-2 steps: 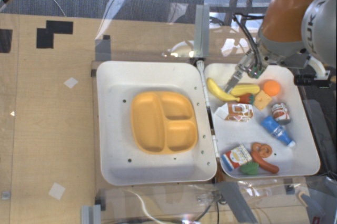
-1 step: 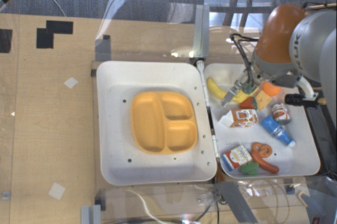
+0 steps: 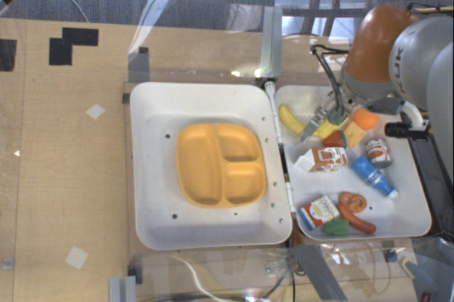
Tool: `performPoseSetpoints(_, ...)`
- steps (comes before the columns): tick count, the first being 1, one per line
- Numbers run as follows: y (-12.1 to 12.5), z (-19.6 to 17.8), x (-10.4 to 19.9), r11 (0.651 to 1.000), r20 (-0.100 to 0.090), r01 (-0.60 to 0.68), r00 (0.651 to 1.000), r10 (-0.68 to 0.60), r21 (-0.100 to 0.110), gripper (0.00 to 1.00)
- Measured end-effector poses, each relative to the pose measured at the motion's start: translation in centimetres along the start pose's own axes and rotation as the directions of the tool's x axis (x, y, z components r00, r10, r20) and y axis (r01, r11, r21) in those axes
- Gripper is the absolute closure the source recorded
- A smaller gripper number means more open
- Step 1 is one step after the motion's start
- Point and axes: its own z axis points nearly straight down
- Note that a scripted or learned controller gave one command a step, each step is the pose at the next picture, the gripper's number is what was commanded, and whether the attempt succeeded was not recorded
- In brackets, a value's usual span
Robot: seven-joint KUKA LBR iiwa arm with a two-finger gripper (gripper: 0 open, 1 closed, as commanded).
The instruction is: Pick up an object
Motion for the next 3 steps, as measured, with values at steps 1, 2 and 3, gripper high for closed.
performPoseSetpoints(1, -0.5, -1.9, 0.6, 0.821, 0.003, -0.57, 0.821, 0.57, -0.004, 0.0)
performPoseSetpoints(2, 0.2, 0.4, -1.2, 0.807, -0.001, -0.591, 0.807, 0.591, 0.005, 0.0)
performPoseSetpoints(3, 0.1, -1.1, -1.5, 0.809, 0.005, -0.588, 0.809, 0.588, 0.002, 1.0)
